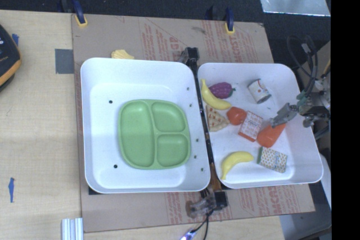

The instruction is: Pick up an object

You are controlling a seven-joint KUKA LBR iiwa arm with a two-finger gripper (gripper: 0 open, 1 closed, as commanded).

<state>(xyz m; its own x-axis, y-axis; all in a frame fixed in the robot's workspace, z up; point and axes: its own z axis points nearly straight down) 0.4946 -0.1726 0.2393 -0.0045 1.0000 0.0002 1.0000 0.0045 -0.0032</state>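
The right bin (301, 168) holds several toy foods: two yellow bananas (211, 97) (235, 161), a purple fruit (222, 89), a white can (259, 90), a red tomato (236, 115), a waffle-like wedge (215, 120), a red and white box (250, 126), an orange piece (271, 135) and a patterned box (273, 160). My gripper (286, 114) comes in over the bin's right rim. It hangs just above and to the right of the orange piece, and nothing is seen held in it.
A green divided plate (153, 134) lies in the left bin (95, 177). A small yellow object (122, 54) sits on the cardboard behind that bin. Clamps (229, 18) hold the cardboard at the back edge. Cables hang at the right.
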